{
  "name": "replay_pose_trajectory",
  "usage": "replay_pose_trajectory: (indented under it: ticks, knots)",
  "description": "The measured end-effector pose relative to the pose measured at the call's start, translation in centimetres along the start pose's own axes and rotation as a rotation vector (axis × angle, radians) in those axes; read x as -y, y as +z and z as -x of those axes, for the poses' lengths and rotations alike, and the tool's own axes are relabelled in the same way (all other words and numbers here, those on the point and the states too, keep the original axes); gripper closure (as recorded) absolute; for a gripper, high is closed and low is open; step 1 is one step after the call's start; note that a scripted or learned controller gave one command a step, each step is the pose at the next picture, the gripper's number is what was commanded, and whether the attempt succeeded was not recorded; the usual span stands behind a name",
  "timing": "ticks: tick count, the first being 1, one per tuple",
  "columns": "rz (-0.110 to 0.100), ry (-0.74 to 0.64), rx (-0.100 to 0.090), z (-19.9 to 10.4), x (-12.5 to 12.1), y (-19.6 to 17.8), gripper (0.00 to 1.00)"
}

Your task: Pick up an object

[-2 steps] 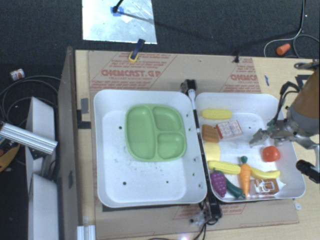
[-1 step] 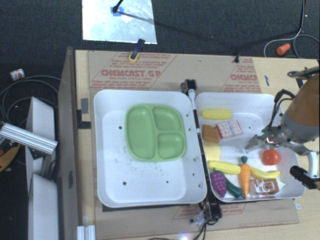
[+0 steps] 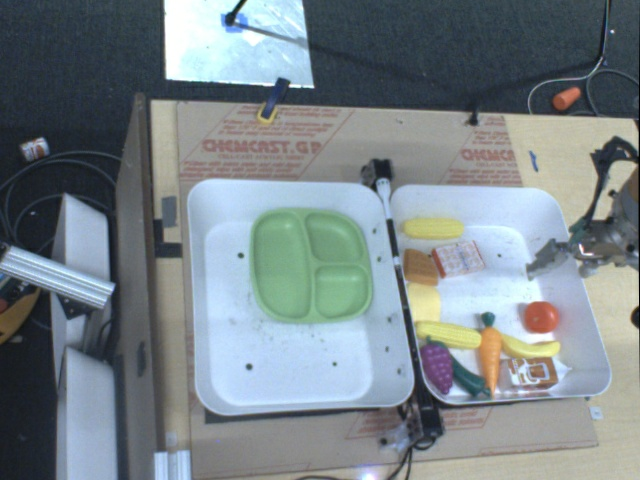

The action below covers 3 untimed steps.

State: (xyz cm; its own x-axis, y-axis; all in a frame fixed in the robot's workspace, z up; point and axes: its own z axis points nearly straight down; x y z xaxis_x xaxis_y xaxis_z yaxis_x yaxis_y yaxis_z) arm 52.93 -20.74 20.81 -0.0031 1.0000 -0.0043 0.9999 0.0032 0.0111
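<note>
Hovering at the right bin's (image 3: pixel 600 353) edge, your gripper (image 3: pixel 548 258) carries nothing you can see; its spread is unclear. The tomato (image 3: pixel 541 316) sits nearby, unpicked.

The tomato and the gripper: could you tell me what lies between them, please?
In the camera view, only bare white bin floor lies between the tomato and the gripper.
</note>
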Motion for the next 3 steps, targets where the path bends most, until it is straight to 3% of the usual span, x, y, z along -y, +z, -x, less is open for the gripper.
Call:
replay_pose_trajectory:
  ticks: [2, 3]
  knots:
    - [-0.014, 0.002, -0.005, -0.2, 1.2, 9.8, 0.00]
    - [-0.006, 0.002, -0.003, -0.1, 1.0, 8.5, 1.00]
